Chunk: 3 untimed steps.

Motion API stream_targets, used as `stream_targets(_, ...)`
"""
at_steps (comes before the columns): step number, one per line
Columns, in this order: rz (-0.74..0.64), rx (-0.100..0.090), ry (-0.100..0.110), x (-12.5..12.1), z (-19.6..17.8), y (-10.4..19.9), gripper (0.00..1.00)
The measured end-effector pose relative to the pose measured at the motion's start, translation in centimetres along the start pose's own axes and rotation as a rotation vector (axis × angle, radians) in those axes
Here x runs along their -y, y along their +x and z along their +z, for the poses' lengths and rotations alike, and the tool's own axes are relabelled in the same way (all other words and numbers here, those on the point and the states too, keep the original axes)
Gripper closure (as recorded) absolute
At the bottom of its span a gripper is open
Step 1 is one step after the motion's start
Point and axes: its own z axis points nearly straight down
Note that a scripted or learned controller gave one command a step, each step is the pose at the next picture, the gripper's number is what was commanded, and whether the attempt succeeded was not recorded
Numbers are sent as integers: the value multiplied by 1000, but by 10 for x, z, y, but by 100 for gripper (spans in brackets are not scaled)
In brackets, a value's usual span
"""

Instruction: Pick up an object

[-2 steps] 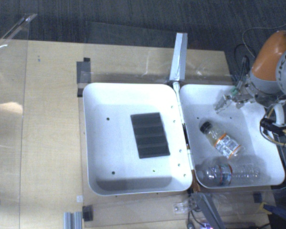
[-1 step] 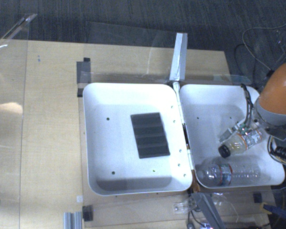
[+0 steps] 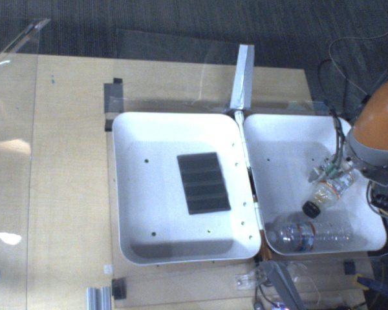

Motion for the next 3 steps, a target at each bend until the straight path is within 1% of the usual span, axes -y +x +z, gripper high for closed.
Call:
stream_targets(1,0,0,0,0,0,0,0)
stream_targets(2,-62,-4,6,20,12,-1,0)
stream_targets(3,-63,-1,-3,16,-1,-1,100)
